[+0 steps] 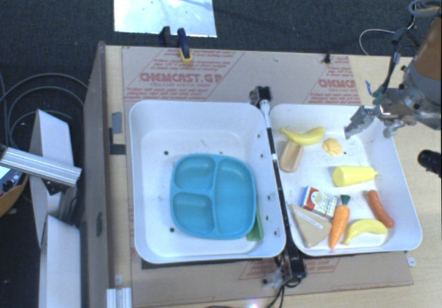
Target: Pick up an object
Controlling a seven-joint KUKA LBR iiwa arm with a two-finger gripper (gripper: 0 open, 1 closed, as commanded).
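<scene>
While the gripper hangs over the right bin's far corner, nothing is held; its fingers look spread apart, though this is hard to tell. Toy food is packed close below: a carrot touches a banana, so two could be bumped together.

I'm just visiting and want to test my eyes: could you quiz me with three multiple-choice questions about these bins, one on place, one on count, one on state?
1. Where is the blue tray?
A. left bin
B. right bin
C. on the floor

2. How many bananas are there?
A. one
B. two
C. four

3. What is the hand doing?
A. holding the carrot
B. holding nothing, above the right bin's far edge
C. pressing the tray

Answers: 1 A, the tray lies in the left bin. 2 B, one banana far, one near. 3 B, nothing sits between its fingers; the carrot lies in the bin.
</scene>
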